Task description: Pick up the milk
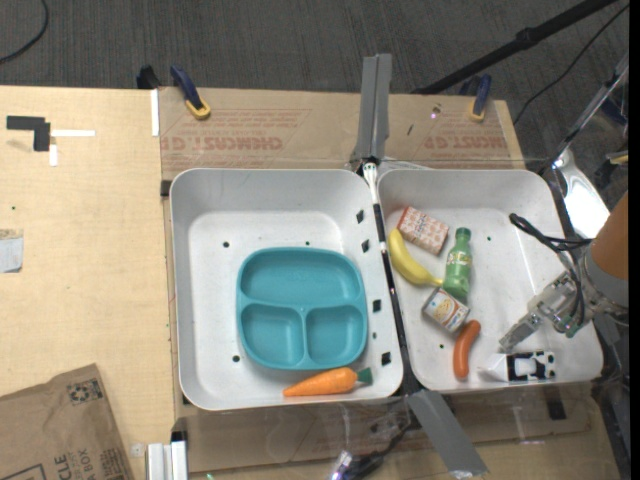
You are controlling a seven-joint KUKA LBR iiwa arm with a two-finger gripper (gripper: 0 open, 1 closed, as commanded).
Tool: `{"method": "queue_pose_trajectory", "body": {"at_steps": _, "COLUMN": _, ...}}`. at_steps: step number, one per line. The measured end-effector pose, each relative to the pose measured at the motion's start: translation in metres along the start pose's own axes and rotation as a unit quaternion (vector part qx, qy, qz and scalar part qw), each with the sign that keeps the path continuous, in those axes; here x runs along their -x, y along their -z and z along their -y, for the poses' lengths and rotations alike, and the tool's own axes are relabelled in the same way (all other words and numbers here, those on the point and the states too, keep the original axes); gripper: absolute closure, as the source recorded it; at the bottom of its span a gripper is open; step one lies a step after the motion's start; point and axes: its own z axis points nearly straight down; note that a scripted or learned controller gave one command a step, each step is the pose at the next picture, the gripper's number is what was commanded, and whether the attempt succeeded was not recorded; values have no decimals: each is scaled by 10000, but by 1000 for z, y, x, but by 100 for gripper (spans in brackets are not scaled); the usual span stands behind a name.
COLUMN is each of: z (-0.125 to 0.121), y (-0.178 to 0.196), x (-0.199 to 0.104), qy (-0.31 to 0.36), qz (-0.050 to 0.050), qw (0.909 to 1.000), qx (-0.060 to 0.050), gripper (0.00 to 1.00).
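Note:
The milk (526, 366) is a small white carton with black patches, lying on its side at the front right corner of the right bin (500, 200). My gripper (528, 328) hangs just above and slightly behind the carton, reaching in from the right and pointing down-left. Nothing shows held in it. The carton rests on the bin floor, apart from the gripper.
The right bin also holds a red sausage (463, 349), a small can (445, 311), a green bottle (458, 265), a banana (405, 258) and a pink box (424, 230). In the left bin lie a teal divided plate (300, 308) and a carrot (322, 383). A black cable (545, 236) loops near the arm.

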Motion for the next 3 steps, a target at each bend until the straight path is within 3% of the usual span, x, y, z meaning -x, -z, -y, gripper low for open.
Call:
{"method": "queue_pose_trajectory", "body": {"at_steps": 1, "z": 2, "y": -1, "x": -1, "qy": -1513, "qz": -15, "qw": 9885, "qx": -26, "gripper": 0}}
{"method": "queue_pose_trajectory", "body": {"at_steps": 2, "z": -3, "y": 2, "x": 1, "qy": 623, "qz": 36, "qw": 9980, "qx": 27, "gripper": 0}}
{"method": "queue_pose_trajectory", "body": {"at_steps": 3, "z": -39, "y": -1, "x": 33, "qy": 517, "qz": -17, "qw": 9987, "qx": -20, "gripper": 0}}
